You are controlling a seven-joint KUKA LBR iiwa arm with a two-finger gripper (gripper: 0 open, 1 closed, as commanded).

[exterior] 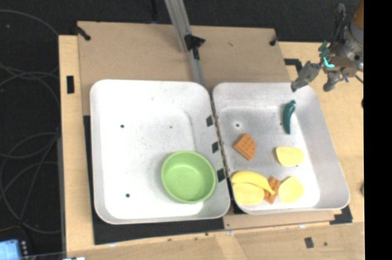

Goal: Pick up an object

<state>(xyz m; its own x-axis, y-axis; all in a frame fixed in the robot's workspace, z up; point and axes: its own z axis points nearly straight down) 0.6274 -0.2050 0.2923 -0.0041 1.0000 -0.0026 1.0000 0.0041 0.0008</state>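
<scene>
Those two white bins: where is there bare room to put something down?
Left bin: bare floor all round the green bowl, which sits in its near right corner. Right bin: free along the far side, between the teal piece and the divider. Its near half is crowded: waffle, banana, yellow pieces.

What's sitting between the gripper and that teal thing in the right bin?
Nothing visible. The gripper hangs over the right bin's far right corner, and the teal piece lies just below it on bare white floor, apart from the waffle and yellow pieces.
</scene>
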